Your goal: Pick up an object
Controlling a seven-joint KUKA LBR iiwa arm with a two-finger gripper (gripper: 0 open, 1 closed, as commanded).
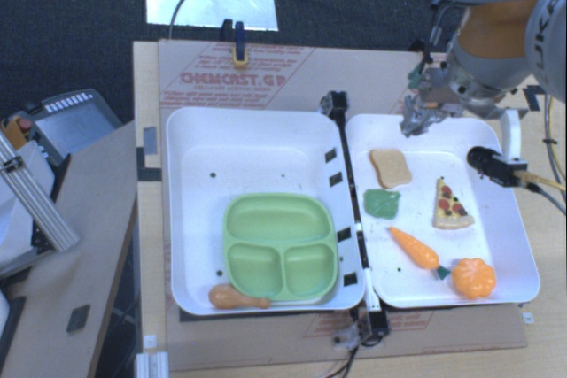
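The right bin (523,252) holds a slice of toast (391,167), a green leaf piece (383,204), a pizza slice (451,205), a carrot (415,248) and an orange fruit (474,278). My gripper (416,121) hangs above the far left corner of that bin, a little beyond the toast and apart from it. Nothing shows between its fingers. In the left bin (190,190) lie a green divided plate (279,245) and a tan drumstick (237,297) at the plate's near edge.
A black clip row (345,190) runs along the seam between the two bins. Cardboard (239,75) lies under the bins at the back. A grey device (75,124) and a metal rail (35,199) stand on the left bench.
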